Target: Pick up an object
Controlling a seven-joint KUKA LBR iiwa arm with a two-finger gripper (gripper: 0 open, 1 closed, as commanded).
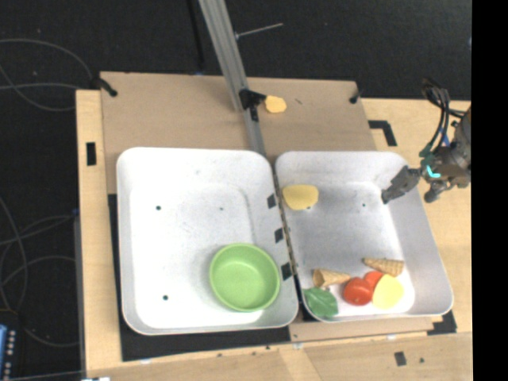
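My gripper (414,189) hangs over the right rim of the right bin (349,169), its two dark fingers spread open with nothing between them. In that bin a pale yellow piece (300,197) lies at the far left corner. Along the near edge lie two cone-shaped pieces (384,266) (329,277), a red round piece (359,290), a yellow round piece (388,293) and a green piece (321,302). All of them lie well apart from the gripper. A green bowl (244,276) sits in the left bin (159,181), near its front right corner.
A slanted metal pole (230,54) rises from the seam between the bins at the back. A small yellow object (275,104) rests on the brown board behind the bins. Cables hang by the arm's wrist (446,133).
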